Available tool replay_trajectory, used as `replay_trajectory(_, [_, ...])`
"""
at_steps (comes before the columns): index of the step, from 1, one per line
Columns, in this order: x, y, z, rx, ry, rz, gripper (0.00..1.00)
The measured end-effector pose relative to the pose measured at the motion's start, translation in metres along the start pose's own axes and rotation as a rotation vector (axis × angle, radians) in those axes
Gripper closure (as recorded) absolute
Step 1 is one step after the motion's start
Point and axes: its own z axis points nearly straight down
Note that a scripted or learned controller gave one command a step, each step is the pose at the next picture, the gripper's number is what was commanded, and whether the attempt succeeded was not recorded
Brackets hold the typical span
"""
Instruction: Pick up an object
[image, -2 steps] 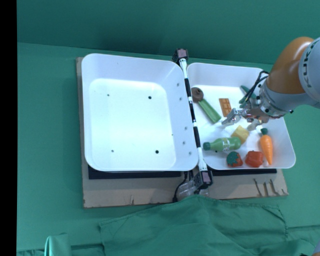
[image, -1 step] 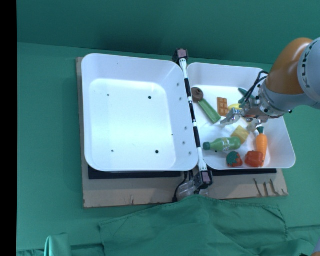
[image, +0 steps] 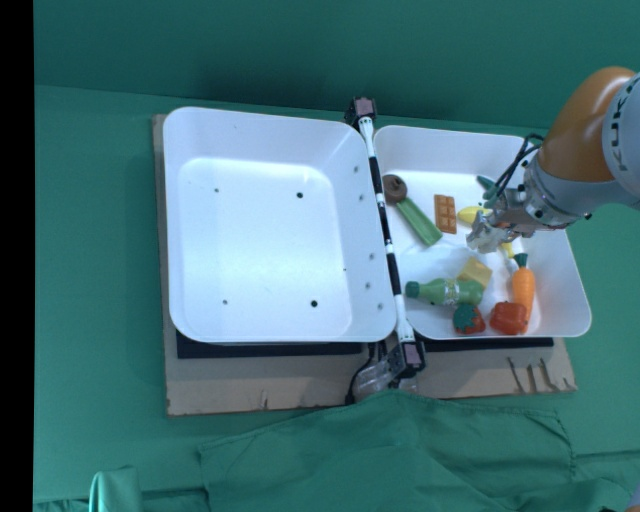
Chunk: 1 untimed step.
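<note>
Gripper (image: 487, 232) low in the right bin (image: 560, 310), fingers' state impossible to tell. Just beside it: yellow piece (image: 468, 214), orange cracker (image: 445, 213). Below it: yellow block (image: 475, 271), carrot (image: 522, 284), green bottle (image: 444, 292), strawberry (image: 467, 319), red piece (image: 509, 318). Toward the divider, green stick with brown head (image: 409, 210). Left bin (image: 265, 225) alongside, touching at the divider.

The gripper (image: 487, 232) hangs low in the right bin (image: 560, 300) among toys, a carrot (image: 522, 285) near it; the left bin (image: 200, 130) sits beside
</note>
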Motion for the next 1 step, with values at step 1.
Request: replay_trajectory(1, [-0.0077, 0.0013, -0.0465, 0.014, 0.005, -0.003, 1.00])
